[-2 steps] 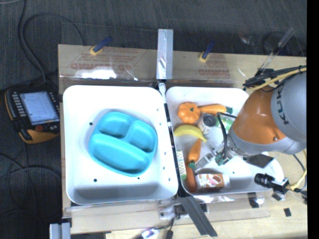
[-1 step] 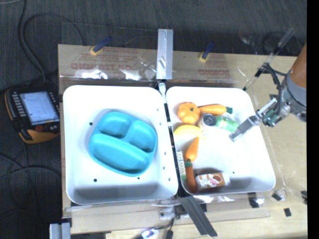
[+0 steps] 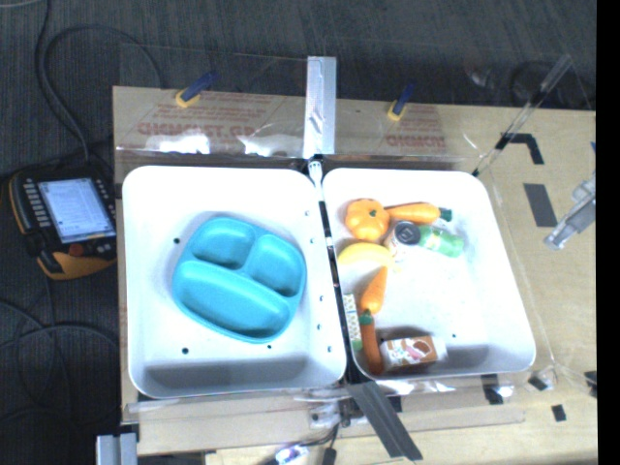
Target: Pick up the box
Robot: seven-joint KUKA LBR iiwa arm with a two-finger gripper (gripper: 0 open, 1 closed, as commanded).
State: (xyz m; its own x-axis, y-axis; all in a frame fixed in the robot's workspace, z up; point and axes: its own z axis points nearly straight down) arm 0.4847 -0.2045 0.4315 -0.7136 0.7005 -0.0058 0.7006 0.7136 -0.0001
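1. Gripper (image 3: pixel 573 217): just a grey bit poking in at the far right edge, prob. the tool tip. It sits over the bare bench (image 3: pixel 542 143), outside the right bin (image 3: pixel 504 289). Too little in view to tell if it's spread or closed. Nothing held, touching no item.
2. Box (image 3: pixel 411 350): small, brown-red w/ a white label, lying flat at the near end of the right bin, close to the front wall. It is well apart from the gripper.
3. A carrot (image 3: pixel 371 294) lies just beside the box's left end.
4. Further back in the same bin: orange (image 3: pixel 363 218), green bottle (image 3: pixel 438 239), yellow fruit (image 3: pixel 359 256).
5. Left bin (image 3: pixel 155 356) holds a blue tray (image 3: pixel 238 277) w/ three compartments.
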